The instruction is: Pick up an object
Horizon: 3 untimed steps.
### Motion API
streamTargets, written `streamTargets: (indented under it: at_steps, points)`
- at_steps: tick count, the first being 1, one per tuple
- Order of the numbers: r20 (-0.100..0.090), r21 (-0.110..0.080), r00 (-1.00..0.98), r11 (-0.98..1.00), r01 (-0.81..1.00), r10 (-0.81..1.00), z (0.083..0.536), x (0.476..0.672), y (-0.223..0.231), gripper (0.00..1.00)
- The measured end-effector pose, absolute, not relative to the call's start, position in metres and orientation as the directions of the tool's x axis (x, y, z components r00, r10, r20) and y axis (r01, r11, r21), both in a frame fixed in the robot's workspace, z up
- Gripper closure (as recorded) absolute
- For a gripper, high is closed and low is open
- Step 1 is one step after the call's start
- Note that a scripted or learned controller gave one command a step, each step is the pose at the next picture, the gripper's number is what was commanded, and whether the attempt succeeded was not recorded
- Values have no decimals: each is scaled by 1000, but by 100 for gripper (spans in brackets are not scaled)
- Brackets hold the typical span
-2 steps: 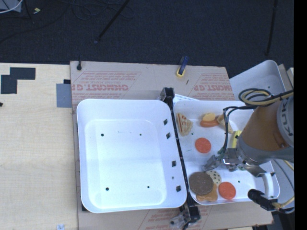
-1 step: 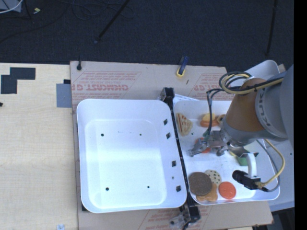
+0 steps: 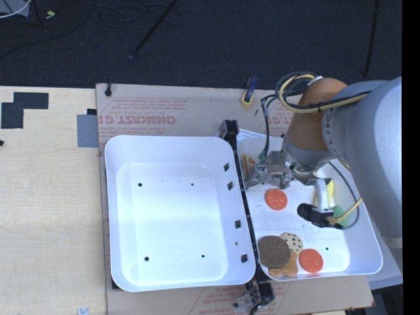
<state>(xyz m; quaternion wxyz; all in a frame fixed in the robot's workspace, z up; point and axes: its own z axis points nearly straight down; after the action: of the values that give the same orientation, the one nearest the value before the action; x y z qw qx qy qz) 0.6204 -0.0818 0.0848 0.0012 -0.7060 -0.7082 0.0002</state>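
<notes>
Camera view puts your gripper (image 3: 274, 173) low in the right bin (image 3: 367, 258), near its left wall; you cannot tell its state, hidden under the wrist. Just below it lies a flat orange-red disc (image 3: 276, 199), apart from the gripper. Further toward the near rim you see a dark brown round cookie (image 3: 273, 249), a speckled pale piece (image 3: 293, 241) and a second orange disc (image 3: 311, 260). Beside it, the left bin (image 3: 118, 176).

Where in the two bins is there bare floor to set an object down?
The left bin offers bare floor from wall to wall. The right bin is crowded: orange disc under the pincer, brown disc and second orange disc along its near edge.
</notes>
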Motion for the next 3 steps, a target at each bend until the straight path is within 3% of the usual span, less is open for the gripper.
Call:
streamTargets:
  at_steps: [1,2,3]
  points:
    - [2,-8,4,-4,1000,1000,85,566,-103,0]
    - [0,-2,-1,1,1000,1000,85,629,-103,0]
    - [1,-8,4,-4,1000,1000,85,571,-94,0]
